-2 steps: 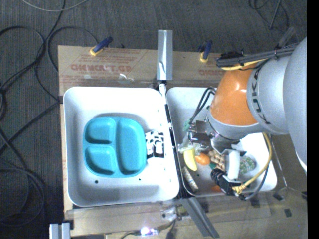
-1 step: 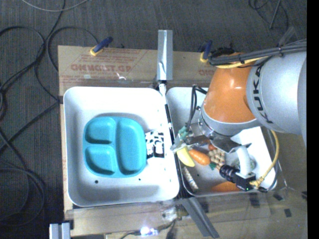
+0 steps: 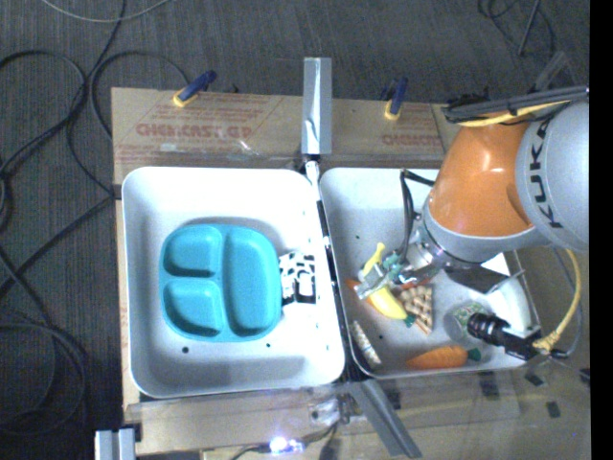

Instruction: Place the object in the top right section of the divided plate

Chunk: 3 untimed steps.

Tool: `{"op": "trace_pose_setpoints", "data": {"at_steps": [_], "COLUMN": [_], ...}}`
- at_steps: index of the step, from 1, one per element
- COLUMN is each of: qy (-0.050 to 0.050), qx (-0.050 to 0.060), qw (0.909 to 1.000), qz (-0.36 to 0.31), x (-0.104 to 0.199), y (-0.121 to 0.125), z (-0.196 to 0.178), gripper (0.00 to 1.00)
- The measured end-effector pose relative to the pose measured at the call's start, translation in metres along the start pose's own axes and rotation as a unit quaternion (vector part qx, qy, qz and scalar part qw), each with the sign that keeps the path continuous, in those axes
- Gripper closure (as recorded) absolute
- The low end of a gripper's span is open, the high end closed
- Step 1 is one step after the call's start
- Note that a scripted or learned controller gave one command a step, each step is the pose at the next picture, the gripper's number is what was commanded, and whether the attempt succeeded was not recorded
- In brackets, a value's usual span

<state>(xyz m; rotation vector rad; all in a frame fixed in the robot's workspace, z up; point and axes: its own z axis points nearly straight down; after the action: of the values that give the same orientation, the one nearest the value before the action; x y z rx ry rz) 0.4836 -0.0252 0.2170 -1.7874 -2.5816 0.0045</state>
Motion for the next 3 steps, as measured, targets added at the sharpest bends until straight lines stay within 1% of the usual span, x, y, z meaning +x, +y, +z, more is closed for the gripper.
{"op": "trace_pose_setpoints", "data": {"at_steps": [1, 2, 3], "qy": [0.000, 0.001, 0.000], "qx": [-0.001, 0.000, -0.001], "qw": [0.9919, 0.9827, 0.9477], "qz": [-0.127, -0.185, -0.319], "x": [0.037, 0.051, 0.007], "y": [0.015, 0.019, 0.003], "z": [-0.005, 0.024, 0.027], "gripper": [1.00, 1.00, 1.00]}}
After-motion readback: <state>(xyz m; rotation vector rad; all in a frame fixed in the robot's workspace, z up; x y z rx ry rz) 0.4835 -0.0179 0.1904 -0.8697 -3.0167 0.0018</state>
